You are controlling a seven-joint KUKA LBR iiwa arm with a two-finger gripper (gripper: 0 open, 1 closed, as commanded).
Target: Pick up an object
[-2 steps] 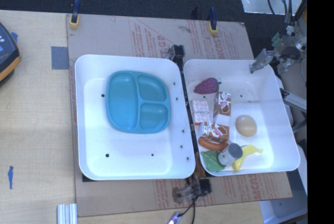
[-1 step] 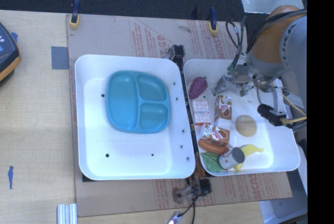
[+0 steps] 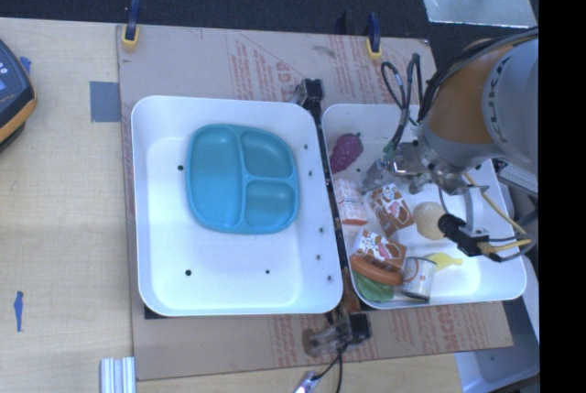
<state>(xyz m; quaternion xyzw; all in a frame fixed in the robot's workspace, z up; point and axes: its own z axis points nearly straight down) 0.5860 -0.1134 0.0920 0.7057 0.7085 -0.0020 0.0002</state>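
We count one smooth blue three-compartment plate (image 3: 243,179) in the left bin (image 3: 146,199); right of it, one purple grape cluster (image 3: 346,151), one hot dog (image 3: 376,271). Gripper (image 3: 403,169): state indiscernible.

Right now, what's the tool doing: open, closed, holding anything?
Tool: over the right bin, above the food items; grip state cannot be told.

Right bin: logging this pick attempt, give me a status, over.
Gripper low over the right bin, nothing seen held. Purple grapes just beside it. Snack packets and hot dog crowd the bin.
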